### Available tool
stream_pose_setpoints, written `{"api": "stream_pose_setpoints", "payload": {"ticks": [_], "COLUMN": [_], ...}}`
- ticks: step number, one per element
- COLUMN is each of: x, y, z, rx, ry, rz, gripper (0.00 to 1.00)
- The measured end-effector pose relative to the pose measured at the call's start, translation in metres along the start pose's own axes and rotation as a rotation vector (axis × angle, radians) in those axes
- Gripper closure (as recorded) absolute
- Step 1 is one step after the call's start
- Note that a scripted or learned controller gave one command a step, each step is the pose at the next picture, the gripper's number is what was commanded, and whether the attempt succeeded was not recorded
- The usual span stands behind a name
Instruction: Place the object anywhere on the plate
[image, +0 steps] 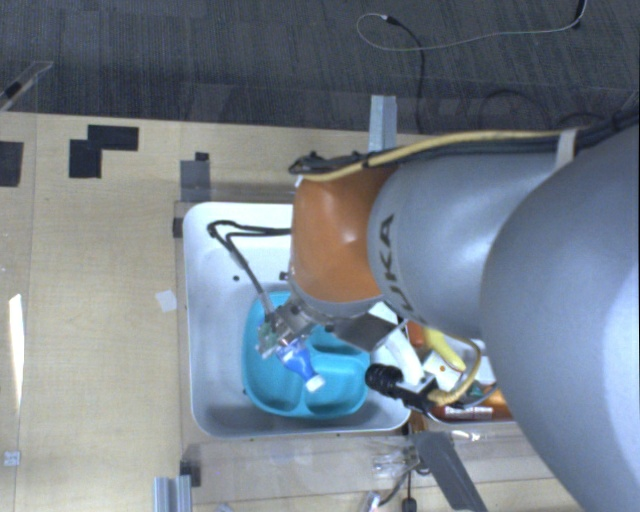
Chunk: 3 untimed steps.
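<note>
We are seeing the pincer (275, 335) hanging over the turquoise plastic divided plate (335, 385) in the white bin (215, 330), gripping a small blue-and-white object (300, 365) just beneath its fingertips.

My one camera sits fixed above the pale wooden bench (90, 330), looking down aslant, close over the shallow white bin (205, 330).

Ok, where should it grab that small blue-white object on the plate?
Probably mid-body, from straight above, closing across its narrow width: the object is elongated and appears to lie slanted on the plate, white end toward the lower right.
</note>
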<state>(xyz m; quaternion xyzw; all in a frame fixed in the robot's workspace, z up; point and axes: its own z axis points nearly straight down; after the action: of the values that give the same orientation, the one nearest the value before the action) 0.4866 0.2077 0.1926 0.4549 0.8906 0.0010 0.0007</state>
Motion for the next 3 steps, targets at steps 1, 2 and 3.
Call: {"api": "stream_pose_setpoints", "payload": {"ticks": [1, 2, 3], "x": [-0.057, -0.015, -0.058], "y": [-0.041, -0.011, -0.042], "z": [0.058, -0.023, -0.02], "rx": [0.003, 0.001, 0.003], "ry": [0.0, -0.001, -0.001], "rz": [0.261, 0.498, 0.497], "gripper": [1.0, 1.0, 1.0]}}
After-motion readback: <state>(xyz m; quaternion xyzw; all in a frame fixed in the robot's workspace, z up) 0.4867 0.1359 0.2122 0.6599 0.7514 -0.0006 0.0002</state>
